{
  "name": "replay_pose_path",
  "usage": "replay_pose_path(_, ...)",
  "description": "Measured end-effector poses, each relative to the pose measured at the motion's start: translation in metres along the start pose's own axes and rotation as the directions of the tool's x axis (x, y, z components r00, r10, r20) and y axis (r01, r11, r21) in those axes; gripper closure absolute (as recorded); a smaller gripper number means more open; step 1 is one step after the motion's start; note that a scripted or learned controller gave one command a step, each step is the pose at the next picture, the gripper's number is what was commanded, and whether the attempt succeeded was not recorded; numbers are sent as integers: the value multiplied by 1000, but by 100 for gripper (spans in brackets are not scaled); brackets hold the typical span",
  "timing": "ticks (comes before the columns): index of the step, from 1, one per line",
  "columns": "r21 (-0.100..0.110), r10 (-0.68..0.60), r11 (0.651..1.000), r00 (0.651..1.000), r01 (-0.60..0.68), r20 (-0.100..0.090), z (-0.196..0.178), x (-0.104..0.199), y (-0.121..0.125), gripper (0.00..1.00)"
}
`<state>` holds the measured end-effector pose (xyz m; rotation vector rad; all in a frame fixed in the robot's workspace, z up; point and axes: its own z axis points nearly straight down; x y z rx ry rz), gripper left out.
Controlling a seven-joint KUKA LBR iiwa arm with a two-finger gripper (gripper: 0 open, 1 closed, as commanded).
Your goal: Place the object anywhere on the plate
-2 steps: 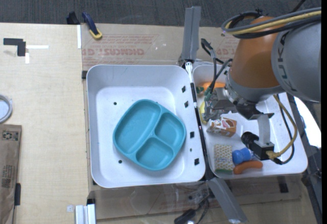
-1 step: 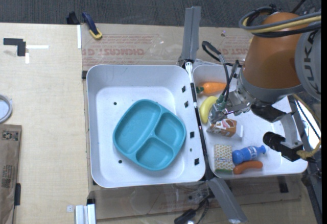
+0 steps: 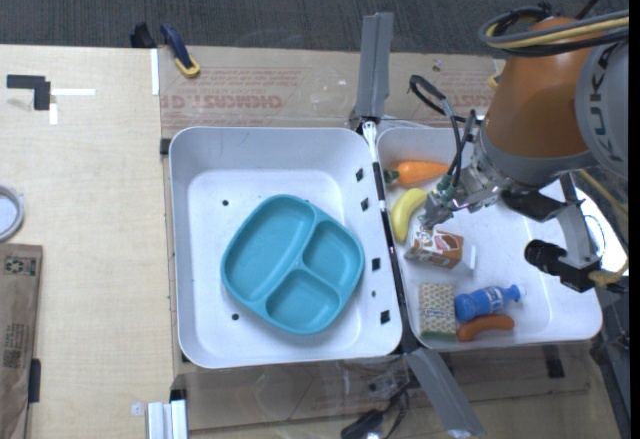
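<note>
The pincer (image 3: 434, 217) is seen low over a carton (image 3: 437, 247) beside the banana (image 3: 403, 213). Whether it is open cannot be told. The plate (image 3: 292, 264) lies in the left bin (image 3: 190, 227).

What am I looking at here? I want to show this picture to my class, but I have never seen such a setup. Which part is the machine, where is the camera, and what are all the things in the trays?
The camera hangs above a bench and looks down at a slant. The big grey and orange shape at the right is a robot arm. At its tip sits a small claw for picking things up. It is low over the right bin, close above a small carton; I cannot tell whether it grips anything.

That bin also holds toy food: a banana, a carrot, a blue bottle, a sausage and a cracker.

The left bin holds a blue plate with three sections, nothing on it. The job is to put an object there.
</note>
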<state>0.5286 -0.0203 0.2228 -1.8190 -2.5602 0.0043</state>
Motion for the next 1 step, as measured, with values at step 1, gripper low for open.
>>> replay_pose_path(1, 0, 20, 1000, 1000, -20, -1, -3, 63, 2, 100)
